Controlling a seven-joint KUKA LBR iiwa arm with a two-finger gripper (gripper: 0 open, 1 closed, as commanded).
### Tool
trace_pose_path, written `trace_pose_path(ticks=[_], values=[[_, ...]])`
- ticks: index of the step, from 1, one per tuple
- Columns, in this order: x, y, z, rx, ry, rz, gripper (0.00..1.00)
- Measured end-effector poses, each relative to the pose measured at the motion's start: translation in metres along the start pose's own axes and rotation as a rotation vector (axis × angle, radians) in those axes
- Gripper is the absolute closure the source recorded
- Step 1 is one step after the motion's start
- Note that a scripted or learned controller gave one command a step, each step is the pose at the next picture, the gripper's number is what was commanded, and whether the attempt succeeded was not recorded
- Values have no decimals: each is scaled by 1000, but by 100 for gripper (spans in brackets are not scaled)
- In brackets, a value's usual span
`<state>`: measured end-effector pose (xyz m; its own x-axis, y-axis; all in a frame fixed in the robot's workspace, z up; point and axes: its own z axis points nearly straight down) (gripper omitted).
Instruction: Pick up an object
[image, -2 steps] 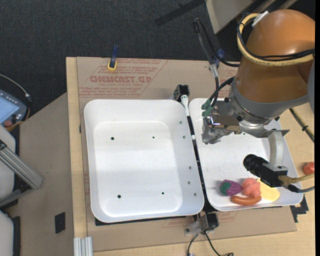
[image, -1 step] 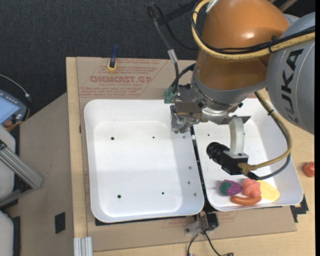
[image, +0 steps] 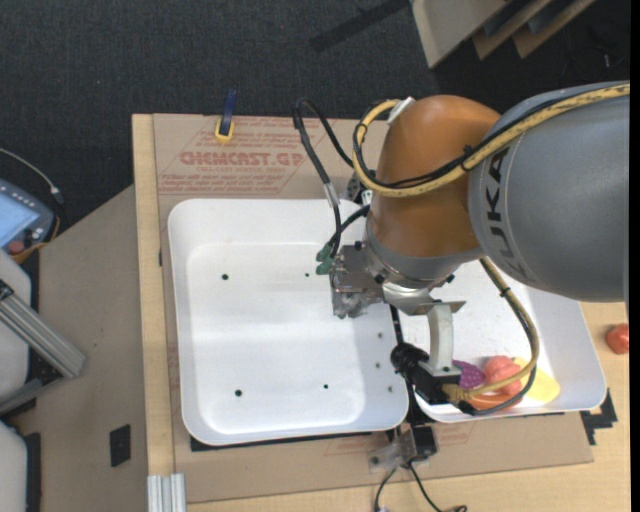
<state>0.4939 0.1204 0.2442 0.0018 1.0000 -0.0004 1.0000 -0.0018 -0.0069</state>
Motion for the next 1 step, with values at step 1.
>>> trace_pose_path(ticks=[1], values=[[97, -13, 0, -7, 4, -12, 100]])
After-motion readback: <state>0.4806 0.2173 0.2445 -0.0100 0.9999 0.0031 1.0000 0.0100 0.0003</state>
